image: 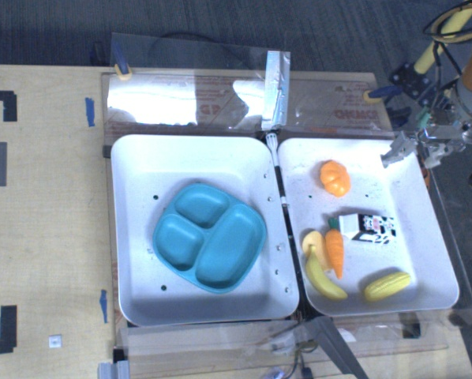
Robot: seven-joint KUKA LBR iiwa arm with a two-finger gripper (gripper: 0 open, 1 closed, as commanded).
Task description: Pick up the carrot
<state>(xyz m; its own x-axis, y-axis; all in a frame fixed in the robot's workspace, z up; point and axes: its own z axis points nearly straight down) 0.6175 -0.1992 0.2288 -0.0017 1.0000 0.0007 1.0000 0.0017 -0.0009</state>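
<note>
Item 1, carrot (335,252): orange, tapered, lying in the right bin (433,235), a little toward 7 o'clock of the bin's centre. Green top at 12 o'clock, tip at 6 o'clock. Not grasped.

Item 2, banana (320,268): yellow, curved, touching the carrot along its 9 o'clock side and curling under its tip.

Item 3, small carton (368,227): white with black marks, just beside the carrot's top at 2 o'clock.

Item 4, yellow lemon-like piece (387,284): near the carrot at 4 o'clock, apart from it.

Item 5, orange round fruit (335,177): at 12 o'clock of the carrot, well apart.

Item 6, blue divided tray (211,238): centre of the left bin (133,172).

Item 7, tool (416,147): at the right bin's 1 o'clock corner, over the rim, well apart from the carrot. Whether it is spread or pressed together cannot be told; nothing is seen in it.

Hazards, as judged: the carrot is crowded. A descent slightly off toward 9 o'clock would likely strike or gather the banana; one toward 2 o'clock would catch the carton. A grip at the thin tip may slip off the taper. The similar orange of the round fruit could draw the approach to the wrong item.
</note>
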